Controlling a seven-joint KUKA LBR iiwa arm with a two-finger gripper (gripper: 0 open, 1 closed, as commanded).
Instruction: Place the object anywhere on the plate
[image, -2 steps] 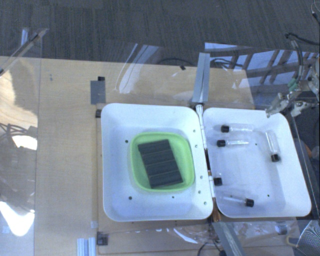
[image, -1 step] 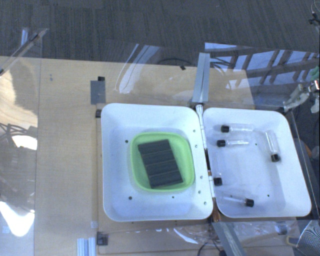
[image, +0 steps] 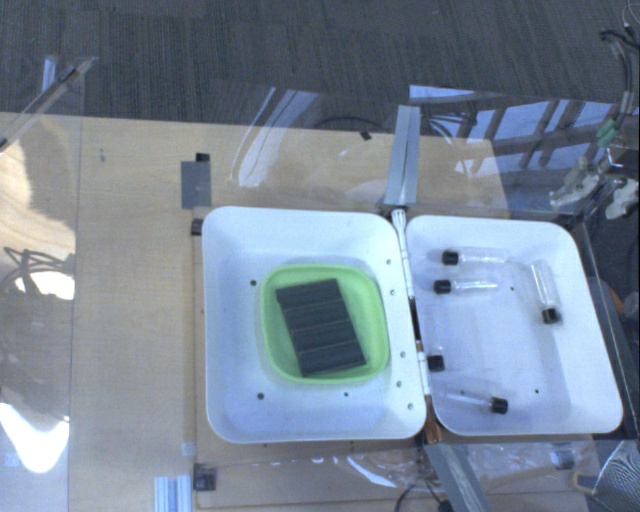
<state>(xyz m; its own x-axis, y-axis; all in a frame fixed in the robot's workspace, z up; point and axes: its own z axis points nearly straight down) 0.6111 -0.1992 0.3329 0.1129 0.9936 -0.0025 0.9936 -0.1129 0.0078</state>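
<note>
A square lime-green plate (image: 373, 300) sits in the middle of the left white bin (image: 230, 400). A dark grey ribbed rectangular block (image: 320, 327) lies flat on the plate, turned slightly off square. In the right white bin (image: 580, 400) lie several clear tubes with black caps: one at the top left (image: 472, 258), one just below it (image: 466, 287), one near the right wall (image: 543, 288) and one towards the front (image: 478, 402). A loose black cap (image: 435, 362) rests near that bin's left wall.
The bins stand side by side on a wooden bench (image: 110, 300) behind clear panels with glare. A grey metal post (image: 403, 165) rises behind the join between the bins. Cables and fittings (image: 600, 185) crowd the far right corner.
</note>
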